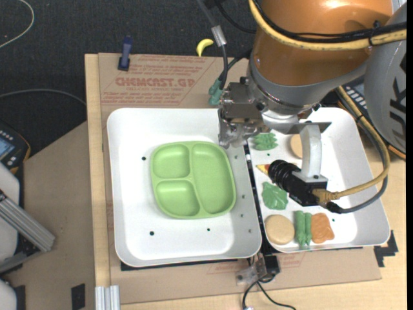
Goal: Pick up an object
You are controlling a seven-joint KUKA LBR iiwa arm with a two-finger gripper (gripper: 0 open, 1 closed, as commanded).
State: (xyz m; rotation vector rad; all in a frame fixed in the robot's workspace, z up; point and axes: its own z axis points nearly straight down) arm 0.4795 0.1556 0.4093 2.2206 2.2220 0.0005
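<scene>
My gripper (230,134) hangs over the rim between the two bins, just past the top right corner of the green divided plate (192,179) in the left bin (129,173). Nothing shows in its grip. The right bin (361,173) holds toy foods. A green leafy piece (265,139) lies just right of the gripper, with a beige round (296,146) beyond it. Lower down are a small orange cone (262,168), another green leafy piece (275,196), a tan round piece (279,229), a green pod (301,229) and an orange chunk (322,228).
The arm's big orange and grey body (316,37) covers the top of the right bin. Both bins rest on a cardboard sheet (161,76). A blue clip (124,53) and a yellow bit (204,45) lie at its far edge.
</scene>
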